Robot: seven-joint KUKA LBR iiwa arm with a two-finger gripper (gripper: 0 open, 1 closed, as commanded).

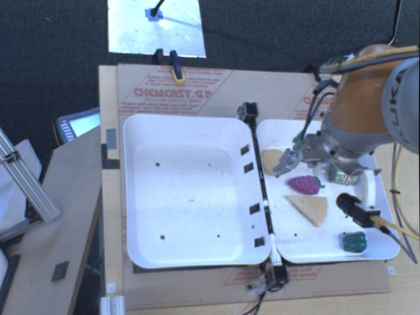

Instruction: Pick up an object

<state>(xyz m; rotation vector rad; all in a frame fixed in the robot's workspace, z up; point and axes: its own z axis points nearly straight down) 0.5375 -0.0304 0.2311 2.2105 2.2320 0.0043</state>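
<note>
Camera view looked down on two shallow white bins set side by side on a cardboard-covered bench, the left bin (190, 189) and the right bin (308, 241) touching along a dark clipped seam. The grey arm (367, 110) with its orange band reached in from the right and hung over the upper part of the right bin. Its gripper (287, 163) pointed down and to the left, the metal fingers (282, 166) showing as one narrow silvery tip with no clear gap; whether they were parted or closed could not be told, and nothing could be seen between them.

Just beside that tip, against the bin's left wall, lay a pale round tan object (271, 157), partly hidden by the gripper. Just below the tip lay a purple bunch of grapes (304, 184), near but apart from the fingers. Below the grapes sat a yellowish wedge of cheese (310, 209), and in the bin's lower right corner a dark green pepper (354, 241). A black cylindrical fitting (354, 209) with a yellow cable jutted over the bin between wedge and pepper, and the wrist's bulk covered the bin's upper right part.

Beyond the bins, a metal plate (156, 18) lay on dark carpet, with a black-and-yellow clamp (176, 67) at the cardboard's far edge.
</note>
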